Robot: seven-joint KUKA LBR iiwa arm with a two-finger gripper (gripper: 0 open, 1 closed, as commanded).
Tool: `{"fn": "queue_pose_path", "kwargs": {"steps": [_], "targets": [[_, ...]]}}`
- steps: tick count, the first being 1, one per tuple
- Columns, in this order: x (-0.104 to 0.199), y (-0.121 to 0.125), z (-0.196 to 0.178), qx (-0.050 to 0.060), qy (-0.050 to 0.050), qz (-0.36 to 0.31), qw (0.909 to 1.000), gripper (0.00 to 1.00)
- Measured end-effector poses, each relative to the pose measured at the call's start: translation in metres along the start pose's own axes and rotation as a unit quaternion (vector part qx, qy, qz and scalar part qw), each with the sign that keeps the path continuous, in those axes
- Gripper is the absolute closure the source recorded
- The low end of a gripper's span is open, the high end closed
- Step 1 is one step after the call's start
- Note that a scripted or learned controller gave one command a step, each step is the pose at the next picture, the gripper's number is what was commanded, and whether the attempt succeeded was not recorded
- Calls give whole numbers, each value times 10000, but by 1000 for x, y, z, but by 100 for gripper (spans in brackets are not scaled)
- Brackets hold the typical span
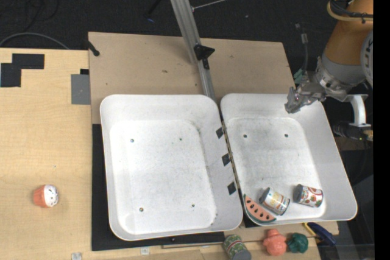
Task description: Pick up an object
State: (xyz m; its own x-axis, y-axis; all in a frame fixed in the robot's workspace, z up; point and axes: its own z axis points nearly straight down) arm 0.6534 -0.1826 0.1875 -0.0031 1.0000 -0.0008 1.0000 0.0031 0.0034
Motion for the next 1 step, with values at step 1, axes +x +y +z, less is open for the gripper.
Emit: {"fn": "queue_pose_path", "kwargs": {"steps": [1], "targets": [[-5, 4, -44, 0, -2, -11, 10000, 100]]}}
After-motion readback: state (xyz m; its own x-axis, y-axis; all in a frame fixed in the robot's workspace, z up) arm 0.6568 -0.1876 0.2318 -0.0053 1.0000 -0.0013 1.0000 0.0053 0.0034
